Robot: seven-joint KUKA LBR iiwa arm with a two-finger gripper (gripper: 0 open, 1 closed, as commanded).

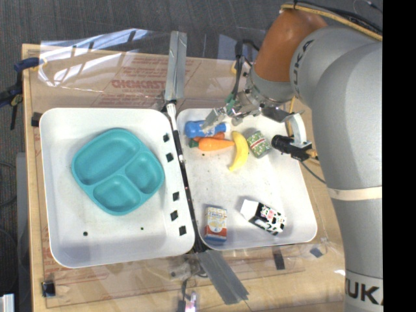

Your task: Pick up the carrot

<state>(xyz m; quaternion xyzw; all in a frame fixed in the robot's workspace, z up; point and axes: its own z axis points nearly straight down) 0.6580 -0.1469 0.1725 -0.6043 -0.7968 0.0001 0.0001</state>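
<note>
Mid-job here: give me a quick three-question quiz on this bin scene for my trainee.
1. True or false: the carrot lies in the right bin.
2. Which touches the carrot's right end? A) banana B) teal plate C) cow-print carton
3. Fill in: the hand is above the ____ toy, beside the carrot.

Key: 1 true; 2 A; 3 blue.

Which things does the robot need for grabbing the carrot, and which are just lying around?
For the job:
orange carrot
two-finger gripper

Just lying about:
yellow banana
blue toy
small green box
black-and-white cow-print carton
orange and blue carton
teal sectioned plate
</note>
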